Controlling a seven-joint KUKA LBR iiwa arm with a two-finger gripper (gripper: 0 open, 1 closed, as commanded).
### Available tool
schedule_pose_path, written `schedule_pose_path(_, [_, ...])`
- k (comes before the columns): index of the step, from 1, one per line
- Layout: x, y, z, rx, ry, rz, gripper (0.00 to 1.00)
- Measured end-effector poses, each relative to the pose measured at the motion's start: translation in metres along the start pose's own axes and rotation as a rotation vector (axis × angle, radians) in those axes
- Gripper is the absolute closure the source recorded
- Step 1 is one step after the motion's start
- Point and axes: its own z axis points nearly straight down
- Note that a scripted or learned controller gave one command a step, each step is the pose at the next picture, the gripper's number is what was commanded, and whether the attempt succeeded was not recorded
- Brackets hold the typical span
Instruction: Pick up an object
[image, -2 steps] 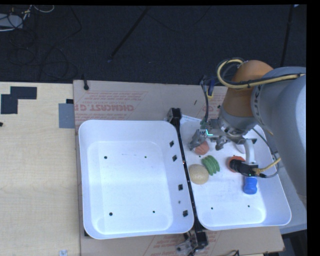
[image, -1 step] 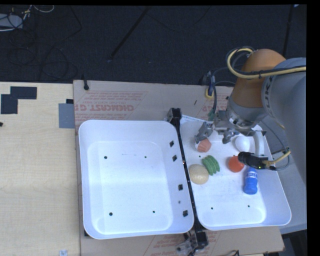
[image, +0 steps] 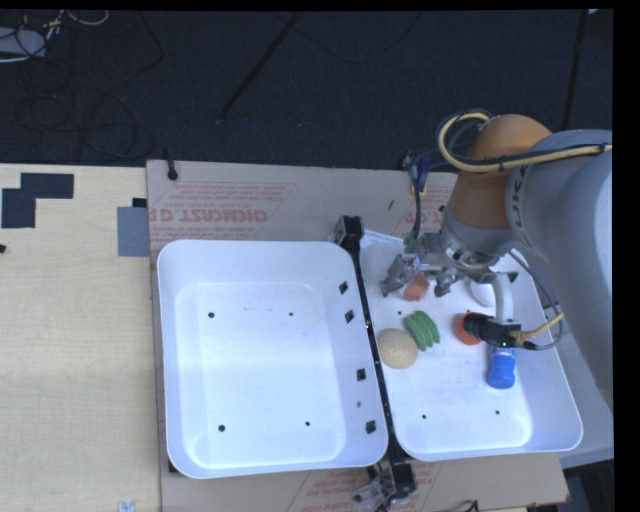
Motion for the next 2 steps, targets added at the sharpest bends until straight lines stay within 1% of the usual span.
schedule_pose_path(1, [0.0001,0.0004,-0.0119,-0.001,0.000,-0.002,1.00])
schedule_pose_path(2, [0.0000,0.0002,-0.0113,0.000,0.000,-0.003,0.00])
